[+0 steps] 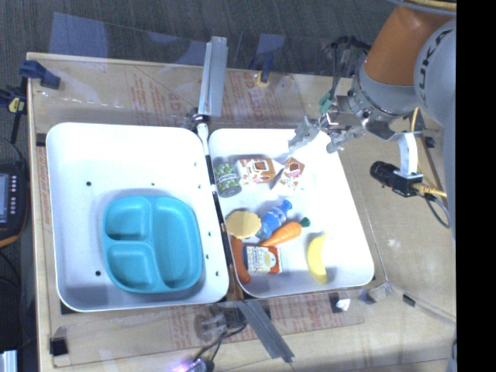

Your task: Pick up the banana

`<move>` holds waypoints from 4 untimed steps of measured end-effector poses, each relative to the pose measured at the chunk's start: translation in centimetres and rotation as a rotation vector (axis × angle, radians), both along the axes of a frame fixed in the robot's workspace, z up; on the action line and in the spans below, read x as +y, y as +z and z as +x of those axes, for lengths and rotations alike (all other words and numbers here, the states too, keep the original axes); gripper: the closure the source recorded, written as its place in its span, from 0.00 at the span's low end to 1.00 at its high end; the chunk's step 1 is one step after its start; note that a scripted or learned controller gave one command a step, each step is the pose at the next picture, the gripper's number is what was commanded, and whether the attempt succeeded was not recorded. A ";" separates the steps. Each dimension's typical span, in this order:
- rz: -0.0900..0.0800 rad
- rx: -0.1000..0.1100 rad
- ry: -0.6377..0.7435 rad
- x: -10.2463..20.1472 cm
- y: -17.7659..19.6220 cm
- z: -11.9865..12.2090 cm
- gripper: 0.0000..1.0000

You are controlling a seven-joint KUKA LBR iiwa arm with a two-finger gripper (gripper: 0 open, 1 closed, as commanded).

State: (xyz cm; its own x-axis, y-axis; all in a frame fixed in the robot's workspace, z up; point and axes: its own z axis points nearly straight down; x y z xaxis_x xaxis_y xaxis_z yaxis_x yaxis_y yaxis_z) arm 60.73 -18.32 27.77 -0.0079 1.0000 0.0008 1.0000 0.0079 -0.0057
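The banana [317,256] is small and yellow and lies near the front right corner of the right bin [353,208]. My gripper [318,139] hangs over the bin's back edge, well behind the banana and apart from it. Its two fingers are spread open with nothing between them.
The right bin also holds a carrot [280,234], a blue bottle [273,217], a yellow round piece [243,224], a green can [227,178], two small cartons [254,169] and an orange packet [262,259]. A blue divided plate [153,242] lies in the left bin [77,161].
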 end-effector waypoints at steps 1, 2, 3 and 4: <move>0.000 -0.001 0.108 -2.8 -8.4 -8.5 0.00; -0.002 -0.017 0.216 -2.7 -17.9 -10.2 0.00; 0.000 -0.009 0.330 -2.7 -18.4 -12.4 0.00; -0.001 -0.009 0.335 -2.7 -17.4 -12.3 1.00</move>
